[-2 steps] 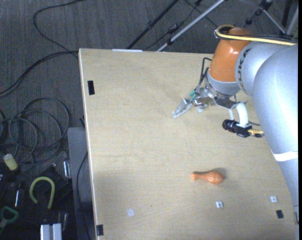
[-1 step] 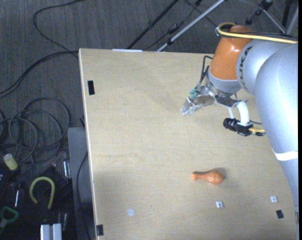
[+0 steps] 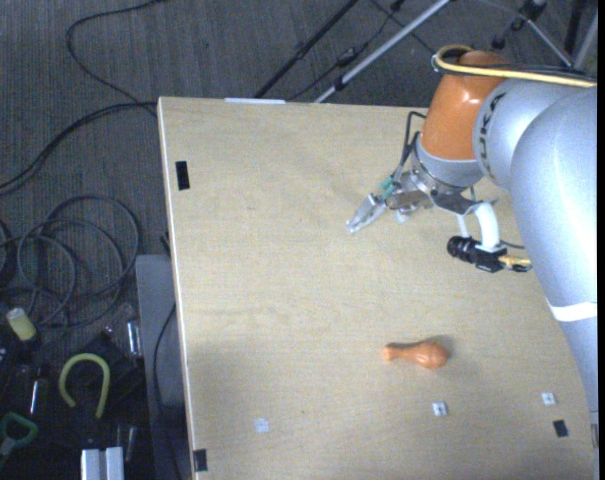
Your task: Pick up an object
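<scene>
Near edge of the flat tan wooden table (image 3: 282, 298): small orange pear-shaped plastic object (image 3: 418, 354) lying on its side, narrow end pointing left. Nothing touching it. Farther back & well apart from it, the silver two-finger end effector (image 3: 363, 218) hangs over bare tabletop, tips pointing left, fingers close together w/ nothing between them. Behind: grey arm w/ orange band (image 3: 460, 108).

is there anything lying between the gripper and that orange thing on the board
Nothing visible. The gripper hovers over the upper middle of the tan board, and the orange object lies nearer the camera, with bare board between them.
</scene>
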`<action>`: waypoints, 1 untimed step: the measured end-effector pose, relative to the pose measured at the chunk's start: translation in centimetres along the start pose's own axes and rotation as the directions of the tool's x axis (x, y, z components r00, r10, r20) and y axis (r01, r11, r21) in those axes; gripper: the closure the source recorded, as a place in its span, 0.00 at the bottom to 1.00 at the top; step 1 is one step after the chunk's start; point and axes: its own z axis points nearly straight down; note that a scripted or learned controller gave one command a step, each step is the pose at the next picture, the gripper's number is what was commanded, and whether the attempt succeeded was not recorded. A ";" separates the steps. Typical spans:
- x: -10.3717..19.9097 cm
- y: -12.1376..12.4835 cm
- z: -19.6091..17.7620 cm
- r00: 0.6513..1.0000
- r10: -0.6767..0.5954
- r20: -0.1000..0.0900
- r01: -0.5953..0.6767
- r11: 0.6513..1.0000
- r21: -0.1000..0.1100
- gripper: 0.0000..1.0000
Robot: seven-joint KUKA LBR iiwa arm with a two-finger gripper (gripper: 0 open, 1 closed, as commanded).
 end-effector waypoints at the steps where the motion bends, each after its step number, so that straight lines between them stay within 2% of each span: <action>1: 1.5 0.4 0.9 0.914 -0.405 0.002 0.405 0.914 0.000 0.00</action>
